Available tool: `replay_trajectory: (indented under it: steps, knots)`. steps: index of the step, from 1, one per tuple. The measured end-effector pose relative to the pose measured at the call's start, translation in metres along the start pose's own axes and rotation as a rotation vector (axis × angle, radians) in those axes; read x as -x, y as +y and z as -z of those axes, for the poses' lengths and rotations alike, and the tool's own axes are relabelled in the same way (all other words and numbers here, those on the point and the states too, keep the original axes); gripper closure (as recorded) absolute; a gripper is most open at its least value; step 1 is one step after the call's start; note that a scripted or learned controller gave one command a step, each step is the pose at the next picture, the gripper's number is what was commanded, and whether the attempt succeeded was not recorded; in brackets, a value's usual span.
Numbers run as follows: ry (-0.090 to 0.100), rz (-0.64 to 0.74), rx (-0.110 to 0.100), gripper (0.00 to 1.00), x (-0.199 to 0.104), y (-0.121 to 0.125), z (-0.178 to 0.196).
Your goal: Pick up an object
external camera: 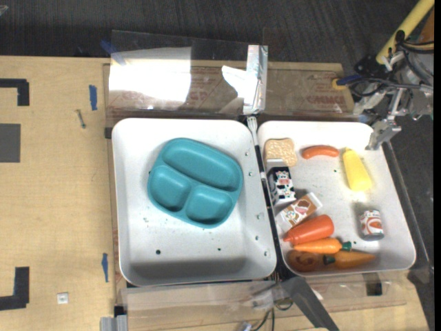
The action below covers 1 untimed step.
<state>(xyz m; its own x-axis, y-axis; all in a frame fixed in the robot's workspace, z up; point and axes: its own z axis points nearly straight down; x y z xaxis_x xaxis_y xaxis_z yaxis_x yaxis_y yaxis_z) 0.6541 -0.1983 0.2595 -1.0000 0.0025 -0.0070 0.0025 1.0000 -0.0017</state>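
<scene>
The right bin point(393, 185) holds several toy foods. A tan bread slice point(279, 150), a red sausage point(320, 152) and a yellow corn cob point(356, 170) lie along its far side. A cow-print carton point(281, 183) and a small snack packet point(300, 209) sit by its left wall. Two carrots point(310, 228) point(325, 246) and a brown piece point(337, 259) lie at the near side, with a small red-and-white can point(371, 223) to their right. My gripper point(380, 133) hangs over the bin's far right corner, apart from every item.
The left bin point(131, 185) holds a teal divided plate point(195, 181). A clear plastic sheet point(186, 81) stands behind the bins. Cables and a yellow tube point(413, 19) cluster by the arm at the upper right. Bare wooden bench point(48, 185) lies to the left.
</scene>
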Motion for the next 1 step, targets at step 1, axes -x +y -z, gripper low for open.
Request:
replay_trajectory:
  steps: [1]
  knots:
    - [0.01,0.012,0.003,0.0,-0.0665,-0.0254,-0.1284]
